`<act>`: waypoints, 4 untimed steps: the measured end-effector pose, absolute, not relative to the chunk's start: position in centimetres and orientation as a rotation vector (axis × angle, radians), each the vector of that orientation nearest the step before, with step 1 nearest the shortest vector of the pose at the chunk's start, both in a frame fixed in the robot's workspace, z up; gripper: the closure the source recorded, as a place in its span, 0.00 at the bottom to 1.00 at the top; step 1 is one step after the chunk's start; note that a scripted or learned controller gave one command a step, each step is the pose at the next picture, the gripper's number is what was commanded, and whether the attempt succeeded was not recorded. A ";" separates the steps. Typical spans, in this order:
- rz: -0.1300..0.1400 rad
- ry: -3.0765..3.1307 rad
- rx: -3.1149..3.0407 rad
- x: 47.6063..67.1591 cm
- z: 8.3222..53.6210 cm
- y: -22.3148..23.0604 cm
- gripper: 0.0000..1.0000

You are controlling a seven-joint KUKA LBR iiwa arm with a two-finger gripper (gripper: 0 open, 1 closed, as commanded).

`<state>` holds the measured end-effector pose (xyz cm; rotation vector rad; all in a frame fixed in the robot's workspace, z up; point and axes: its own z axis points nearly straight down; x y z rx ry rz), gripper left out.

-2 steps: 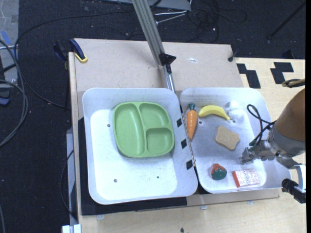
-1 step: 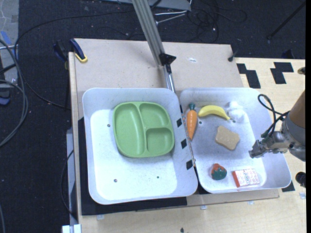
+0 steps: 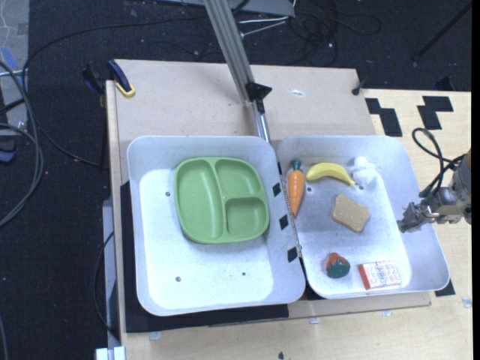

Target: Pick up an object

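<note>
Dark floor strewn with black cables surrounds a tan bench [image 3: 195, 96] that bears two shallow white bins side by side.

Left bin [image 3: 150, 276] — holds a green divided plate [image 3: 222, 199], three compartments, lying flat toward the bin's upper half.

Right bin [image 3: 397, 171] — holds several small items, each apart from the others:
- an orange carrot [image 3: 295, 190] with a green top, lying along the left wall
- a yellow banana [image 3: 330, 172] just beside the carrot's top
- a small white object [image 3: 364, 172] right of the banana (too blurred to identify)
- a tan sponge-like block [image 3: 351, 213] mid-bin
- a red-and-green round item [image 3: 337, 265] near the front
- a red-and-white flat packet [image 3: 381, 274] in the front right corner

Gripper [image 3: 412, 219] sits at the right bin's right rim, low, nothing visibly between its fingers; whether it is released or clenched I cannot tell at this size.
</note>
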<state>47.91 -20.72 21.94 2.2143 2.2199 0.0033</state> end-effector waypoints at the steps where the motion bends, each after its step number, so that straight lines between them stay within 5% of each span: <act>1: 0.001 2.230 2.215 47.9 21.3 -15.9 1.00; 4: 0.002 2.230 2.213 49.1 22.3 0.6 1.00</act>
